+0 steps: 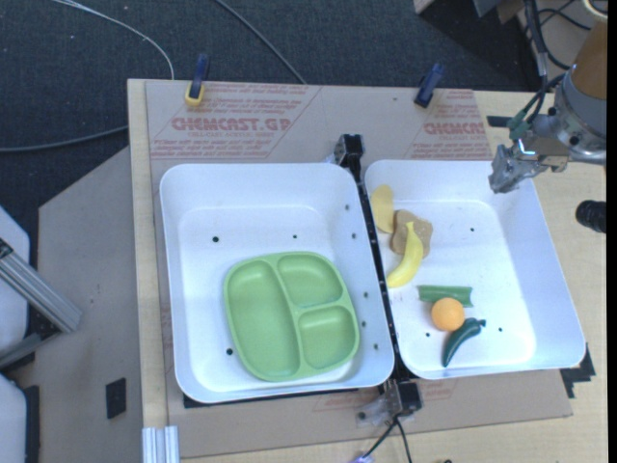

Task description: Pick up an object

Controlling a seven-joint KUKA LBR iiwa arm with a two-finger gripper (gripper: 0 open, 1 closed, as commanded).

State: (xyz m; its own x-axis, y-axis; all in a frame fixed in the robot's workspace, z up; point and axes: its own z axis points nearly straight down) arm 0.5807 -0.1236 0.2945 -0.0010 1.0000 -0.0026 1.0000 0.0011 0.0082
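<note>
one banana point(409, 258) in the right bin point(540, 258), long axis running near-far, pincer point(505, 179) grip state unclear

**Right bin crowded on its left side, open on its right**

In the right bin point(540, 258), the banana point(409, 257), tan pieces point(409, 230), orange point(447, 313) and green pepper point(461, 340) clustered near the divider point(374, 258), leaving the bin's right half and far floor bare. The claw point(505, 177) hung over its far right corner. A green divided plate point(289, 313) covered the left bin's point(193, 249) near floor; its far strip lay free.
</note>
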